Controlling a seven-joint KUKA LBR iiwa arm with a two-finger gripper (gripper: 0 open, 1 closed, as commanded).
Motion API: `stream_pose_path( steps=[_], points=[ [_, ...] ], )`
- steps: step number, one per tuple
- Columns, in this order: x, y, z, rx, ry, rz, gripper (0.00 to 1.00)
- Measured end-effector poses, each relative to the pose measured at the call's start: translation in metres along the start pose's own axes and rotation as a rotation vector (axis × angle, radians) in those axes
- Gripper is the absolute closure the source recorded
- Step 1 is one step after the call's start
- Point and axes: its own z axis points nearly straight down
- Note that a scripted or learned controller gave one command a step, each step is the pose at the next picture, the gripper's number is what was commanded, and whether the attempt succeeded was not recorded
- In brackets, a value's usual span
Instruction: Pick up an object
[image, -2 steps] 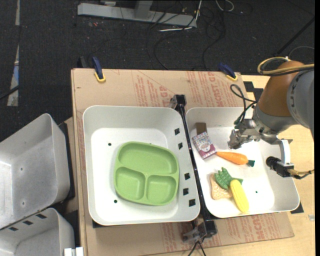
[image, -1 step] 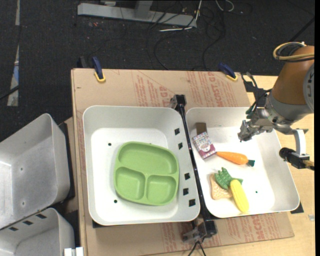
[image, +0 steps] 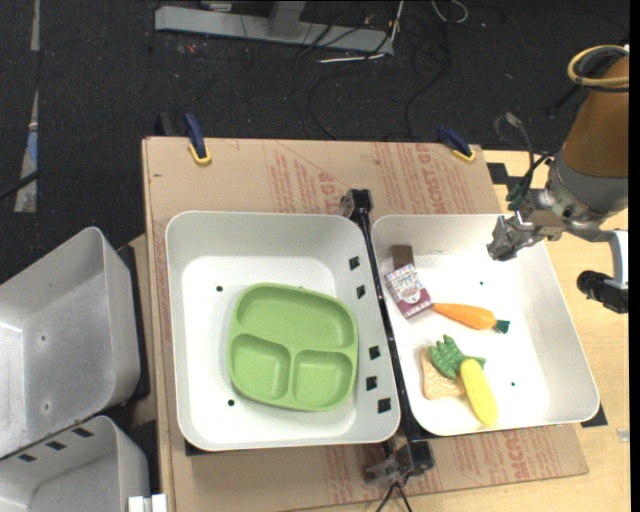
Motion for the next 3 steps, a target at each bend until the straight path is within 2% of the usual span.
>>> stream_pose_path(
  steps=[1,3],
  points=[
    [0.0,0.001,-0.034,0.002,0.0,0.0,1.0],
    [0.1,-0.007,-0.009,0.007,0.002,-0.001,1.0]
  ],
)
